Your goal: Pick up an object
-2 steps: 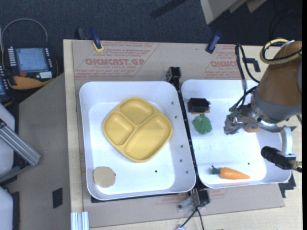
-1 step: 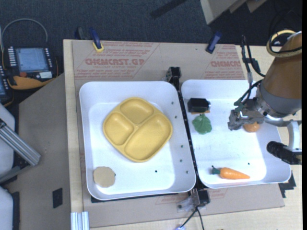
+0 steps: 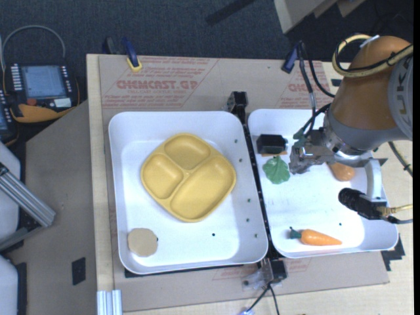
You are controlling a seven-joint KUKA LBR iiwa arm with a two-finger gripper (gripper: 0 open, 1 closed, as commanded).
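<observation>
- The gripper (image 3: 300,159) hangs over the right bin (image 3: 367,241), just beside a green object (image 3: 276,170); its opening cannot be told.
- An orange carrot (image 3: 319,238) lies near the bin's front edge.

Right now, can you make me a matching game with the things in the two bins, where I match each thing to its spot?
Things:
1. yellow plate
2. carrot
3. green toy
4. tan disc

Places:
A. near edge of the right bin
B. near left corner of the left bin
C. middle of the left bin
D. right bin, just left of the claw

Pairs: 1-C, 2-A, 3-D, 4-B
</observation>
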